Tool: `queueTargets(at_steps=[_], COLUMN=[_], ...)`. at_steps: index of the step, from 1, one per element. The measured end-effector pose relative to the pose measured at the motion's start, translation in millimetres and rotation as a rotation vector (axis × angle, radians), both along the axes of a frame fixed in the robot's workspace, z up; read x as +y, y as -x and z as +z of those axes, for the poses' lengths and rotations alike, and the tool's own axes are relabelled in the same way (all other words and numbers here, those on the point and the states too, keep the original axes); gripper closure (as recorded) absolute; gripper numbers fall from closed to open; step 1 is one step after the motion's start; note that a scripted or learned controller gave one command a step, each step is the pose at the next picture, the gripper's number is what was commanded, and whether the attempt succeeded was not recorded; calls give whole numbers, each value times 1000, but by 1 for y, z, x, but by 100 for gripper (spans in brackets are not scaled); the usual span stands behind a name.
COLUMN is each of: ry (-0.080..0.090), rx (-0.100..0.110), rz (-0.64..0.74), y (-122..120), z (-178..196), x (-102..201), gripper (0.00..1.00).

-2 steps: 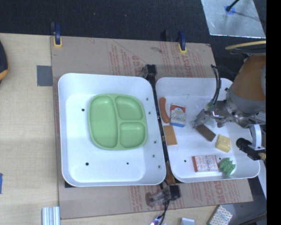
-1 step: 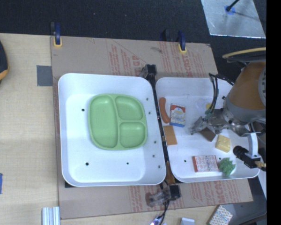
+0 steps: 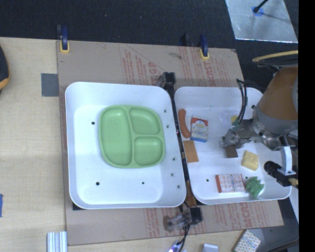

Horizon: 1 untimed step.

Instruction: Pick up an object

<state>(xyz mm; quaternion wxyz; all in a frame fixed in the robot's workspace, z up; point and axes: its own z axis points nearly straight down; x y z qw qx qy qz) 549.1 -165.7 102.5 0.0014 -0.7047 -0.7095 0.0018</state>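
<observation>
Broadly, the pale wooden bench [image 3: 26, 140] carries a brown cardboard sheet on which two shallow white plastic bins sit side by side: the left bin [image 3: 81, 188] holds a smooth light-green plastic divided plate [image 3: 131, 136], and the right bin [image 3: 210, 97] holds the small loose things. The grey arm with its orange band [image 3: 281, 101] reaches in from the right, and its dark metal gripper [image 3: 232, 143] hangs low over the middle of the right bin; whether anything sits in it, and how it is set, I cannot tell at this angle. Nearest to it, just beside and toward the camera's right, lies a pale yellow cheese-like wedge [image 3: 250, 160]. Further toward the near rim lie a flat red-and-white printed packet [image 3: 230, 182] and a knobbly green broccoli-like toy [image 3: 254, 186]. To the gripper's left stand a small white-and-red carton [image 3: 199, 128], a slim orange-red sausage [image 3: 183, 123] whose long axis runs front to back, and a flat tan biscuit-like slab [image 3: 190, 151]. The yellow wedge looks the likeliest target.
</observation>
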Motion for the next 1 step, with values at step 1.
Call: queueTargets(at_steps=[1], ry=[-3], rx=[-9], rz=[6], y=[6], z=[95], x=[91], gripper=[100])
